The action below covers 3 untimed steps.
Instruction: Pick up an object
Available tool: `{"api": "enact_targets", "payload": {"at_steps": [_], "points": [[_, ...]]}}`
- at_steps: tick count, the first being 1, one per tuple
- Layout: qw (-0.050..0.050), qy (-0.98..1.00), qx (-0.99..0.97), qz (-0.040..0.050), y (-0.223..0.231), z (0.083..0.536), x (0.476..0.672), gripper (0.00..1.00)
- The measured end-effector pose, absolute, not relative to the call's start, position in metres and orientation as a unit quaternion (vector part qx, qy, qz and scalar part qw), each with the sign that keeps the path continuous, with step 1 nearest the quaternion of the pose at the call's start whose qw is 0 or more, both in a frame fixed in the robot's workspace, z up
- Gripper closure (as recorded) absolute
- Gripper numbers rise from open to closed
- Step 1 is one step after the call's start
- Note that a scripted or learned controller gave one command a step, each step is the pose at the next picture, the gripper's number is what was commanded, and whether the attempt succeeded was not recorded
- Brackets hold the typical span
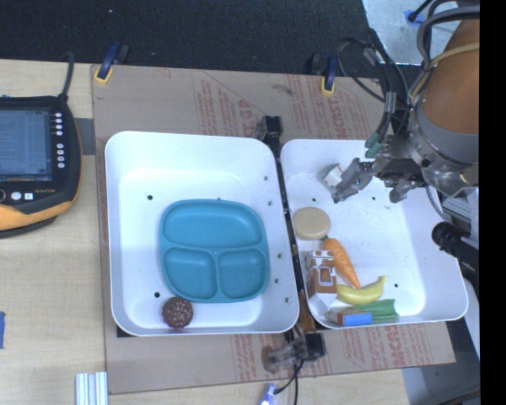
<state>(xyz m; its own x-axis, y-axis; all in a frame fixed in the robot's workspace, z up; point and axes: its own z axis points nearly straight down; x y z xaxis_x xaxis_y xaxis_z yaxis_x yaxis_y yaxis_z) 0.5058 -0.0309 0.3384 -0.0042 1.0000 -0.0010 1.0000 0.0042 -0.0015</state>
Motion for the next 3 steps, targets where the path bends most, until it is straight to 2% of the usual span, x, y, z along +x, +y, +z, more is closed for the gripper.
{"api": "enact_targets", "payload": {"at_steps": [1,2,3], "points": [[0.002,-0.709,-0.706,0.0028,-0.070,0.190,0.530,0.00],[0.002,-0.709,-0.705,0.0022,-0.101,0.091,0.519,0.00],[0.001,-0.708,-0.706,0.0009,-0.110,0.095,0.572,0.00]]}}
